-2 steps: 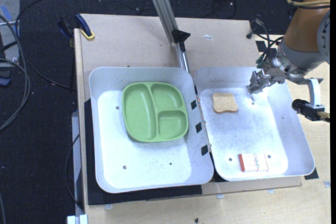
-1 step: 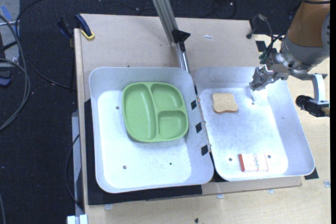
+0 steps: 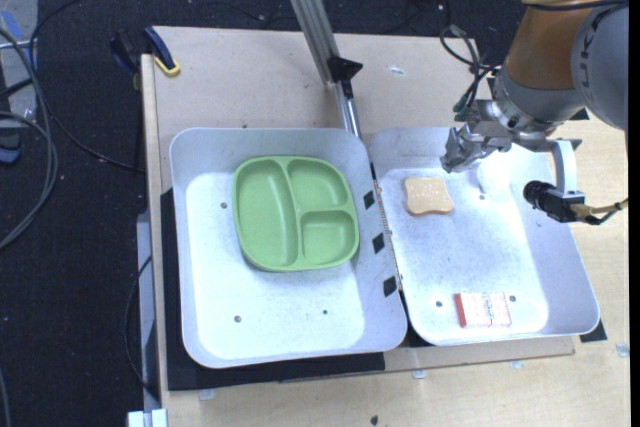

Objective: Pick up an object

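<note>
Two shallow white bins sat side by side on the bench, the left bin (image 3: 200,315) and the right bin (image 3: 560,295), their inner edges meeting along a seam fitted with small black clips. In the left bin a green divided plate (image 3: 296,213) lay flat toward the far half, its three compartments facing up, one long section on the left and two smaller ones on the right. In the right bin a slice of toast (image 3: 428,196) rested on the floor near the far left part, close to the seam, lying flat and untouched. Farther toward the near edge of the same bin lay a small red and white packet (image 3: 484,309), well apart from the toast. The grey arm reached in from the right, its orange band (image 3: 560,25) visible above the wrist, and the gripper (image 3: 462,155) hung over the far part of the right bin, just to the right of and beyond the toast. Nothing could be seen between its fingers, and whether they stood apart or together could not be told from this slanted view. A slanted metal pole (image 3: 310,5) ran from the far edge down toward the seam between the bins.
</note>
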Motion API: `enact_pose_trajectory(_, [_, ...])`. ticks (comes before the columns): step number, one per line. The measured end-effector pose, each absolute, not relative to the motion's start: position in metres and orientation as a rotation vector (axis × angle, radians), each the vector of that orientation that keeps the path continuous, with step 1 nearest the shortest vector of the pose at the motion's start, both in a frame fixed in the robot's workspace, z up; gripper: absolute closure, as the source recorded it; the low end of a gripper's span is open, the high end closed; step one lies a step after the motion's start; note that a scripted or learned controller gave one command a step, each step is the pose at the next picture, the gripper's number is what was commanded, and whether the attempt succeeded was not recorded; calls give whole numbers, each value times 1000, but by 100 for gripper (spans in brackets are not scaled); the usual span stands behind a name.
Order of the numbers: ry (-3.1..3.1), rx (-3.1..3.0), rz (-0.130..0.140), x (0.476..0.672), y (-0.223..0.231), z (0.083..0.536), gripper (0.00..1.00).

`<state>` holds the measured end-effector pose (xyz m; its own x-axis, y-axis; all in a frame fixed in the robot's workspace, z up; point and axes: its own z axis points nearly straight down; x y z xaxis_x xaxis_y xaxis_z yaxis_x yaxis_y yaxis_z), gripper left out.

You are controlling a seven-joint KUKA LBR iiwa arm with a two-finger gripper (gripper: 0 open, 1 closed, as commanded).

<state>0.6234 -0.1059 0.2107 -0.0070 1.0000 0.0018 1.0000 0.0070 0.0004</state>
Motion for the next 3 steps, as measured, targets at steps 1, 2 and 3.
enact_pose_trajectory(1, [-2229, -2212, -2, 626, -52, 204, 100])
enact_pose_trajectory(2, [-2230, -2211, -3, 630, 4, 202, 100])
enact_pose_trajectory(3, [-2231, -2211, -5, 623, 66, 217, 100])
